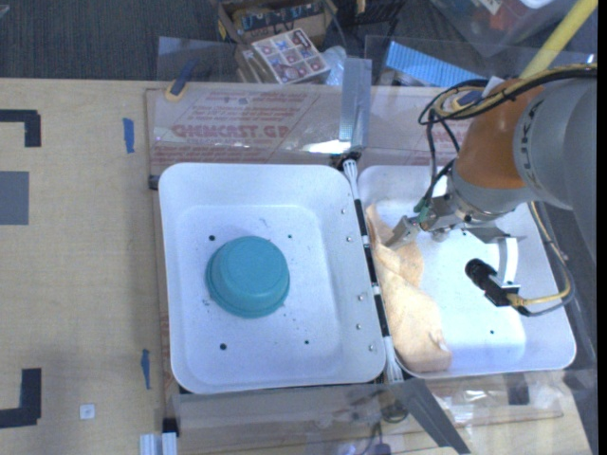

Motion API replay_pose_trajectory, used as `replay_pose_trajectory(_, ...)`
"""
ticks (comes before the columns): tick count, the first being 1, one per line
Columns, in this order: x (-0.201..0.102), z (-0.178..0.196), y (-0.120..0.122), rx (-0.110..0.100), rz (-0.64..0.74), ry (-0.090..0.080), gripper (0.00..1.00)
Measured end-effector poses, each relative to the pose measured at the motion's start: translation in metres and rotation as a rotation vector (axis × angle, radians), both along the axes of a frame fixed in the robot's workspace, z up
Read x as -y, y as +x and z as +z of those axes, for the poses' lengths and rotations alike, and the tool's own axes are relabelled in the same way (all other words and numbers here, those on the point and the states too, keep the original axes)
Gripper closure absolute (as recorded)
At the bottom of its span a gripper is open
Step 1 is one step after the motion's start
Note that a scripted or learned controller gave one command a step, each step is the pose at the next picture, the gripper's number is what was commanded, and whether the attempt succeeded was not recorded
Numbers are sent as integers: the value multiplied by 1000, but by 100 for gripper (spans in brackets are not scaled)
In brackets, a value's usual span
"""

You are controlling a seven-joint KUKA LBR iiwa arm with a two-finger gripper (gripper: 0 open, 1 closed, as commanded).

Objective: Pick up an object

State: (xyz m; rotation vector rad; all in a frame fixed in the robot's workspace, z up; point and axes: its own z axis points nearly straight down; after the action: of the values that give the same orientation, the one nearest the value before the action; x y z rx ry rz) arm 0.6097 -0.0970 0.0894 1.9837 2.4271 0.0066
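A teal bowl (248,275) sits upside down in the middle of the left bin (190,197). A tan, crumpled cloth-like piece (406,297) lies along the left wall of the right bin (545,335), running from its upper left down to the front. My gripper (402,232) hangs low over the upper end of that tan piece, at or just above its surface. The grey arm with its orange band (493,154) comes in from the upper right and hides the back of the right bin.
A black fitting on a yellow cable (488,282) dangles from the wrist over the right bin's floor. Clear plastic sheeting (247,121) and a cardboard box (275,22) lie behind the bins. Wooden bench top (76,282) spreads to the left.
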Motion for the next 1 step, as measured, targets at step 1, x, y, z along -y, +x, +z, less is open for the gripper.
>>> replay_pose_trajectory(1, -25, 96, 8, -5, -107, 0, 0)
